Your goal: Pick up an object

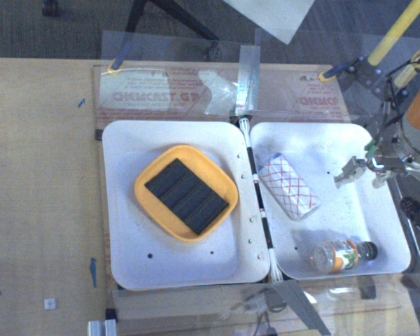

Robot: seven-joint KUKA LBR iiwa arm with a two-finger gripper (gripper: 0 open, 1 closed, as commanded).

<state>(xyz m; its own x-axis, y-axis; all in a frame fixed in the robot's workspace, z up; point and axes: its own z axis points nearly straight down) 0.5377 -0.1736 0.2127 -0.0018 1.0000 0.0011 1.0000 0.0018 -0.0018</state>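
1. Two shallow white bins sit side by side: the left bin (126, 257) holds a yellow tray (148, 208) with a black ridged pad (186, 196) lying on it, and the right bin (385, 257) holds a red-and-white patterned carton (288, 185) and a small clear bottle (343, 253) lying on its side near the front wall.
2. The gripper (355, 168) hangs over the right bin's right side, well apart from both carton and bottle; whether its claw is spread or pressed together I cannot tell.
3. Risk: the bottle, lying on its side, would likely roll away if the fingers meet it off-centre, and its place close to the front wall leaves little room for a finger.
4. Risk: the carton lies at a slant near the divider; a descent not turned to match could push it rather than grip it.
5. Hard to make out: the gripper's finger shape blurs into cables and brackets, the arm is cut off at the right, and the bottle's label is unreadable.
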